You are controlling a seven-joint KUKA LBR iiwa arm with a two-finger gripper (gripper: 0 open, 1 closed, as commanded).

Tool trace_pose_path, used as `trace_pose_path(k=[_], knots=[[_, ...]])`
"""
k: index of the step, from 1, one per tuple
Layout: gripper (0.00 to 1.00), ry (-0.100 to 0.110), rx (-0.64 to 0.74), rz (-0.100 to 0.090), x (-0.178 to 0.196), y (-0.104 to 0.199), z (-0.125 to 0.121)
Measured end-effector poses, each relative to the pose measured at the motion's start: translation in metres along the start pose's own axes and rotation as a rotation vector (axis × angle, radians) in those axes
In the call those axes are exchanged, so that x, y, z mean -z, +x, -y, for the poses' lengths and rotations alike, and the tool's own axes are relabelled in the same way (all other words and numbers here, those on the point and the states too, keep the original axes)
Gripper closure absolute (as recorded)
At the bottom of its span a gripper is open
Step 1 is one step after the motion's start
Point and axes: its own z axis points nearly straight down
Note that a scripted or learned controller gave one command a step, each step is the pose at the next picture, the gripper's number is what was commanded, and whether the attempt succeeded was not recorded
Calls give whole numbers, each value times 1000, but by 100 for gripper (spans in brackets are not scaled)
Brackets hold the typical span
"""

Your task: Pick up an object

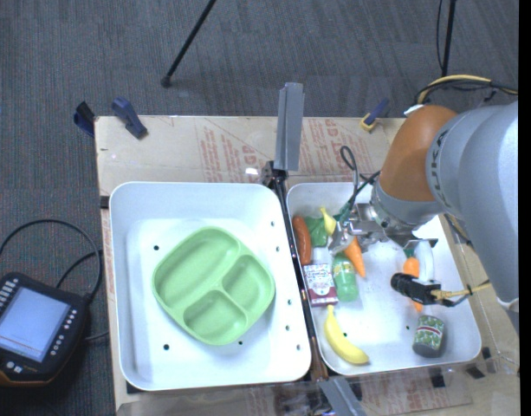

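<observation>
From the overhead camera view, the grey arm (473,180) reaches in from the right and its tool (347,235) sits low over the right bin (460,319), among the toy food; its state cannot be told. Just beside it lie a carrot (357,257), a sausage (301,238), a green bottle (344,280), a small carton (320,284), a banana (343,338) and a can (430,335). The left bin (126,232) holds a green divided plate (213,285).
</observation>
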Motion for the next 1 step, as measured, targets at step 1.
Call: trace_pose_path(k=[1], knots=[[100, -3, 122, 2, 91, 22, -36]])
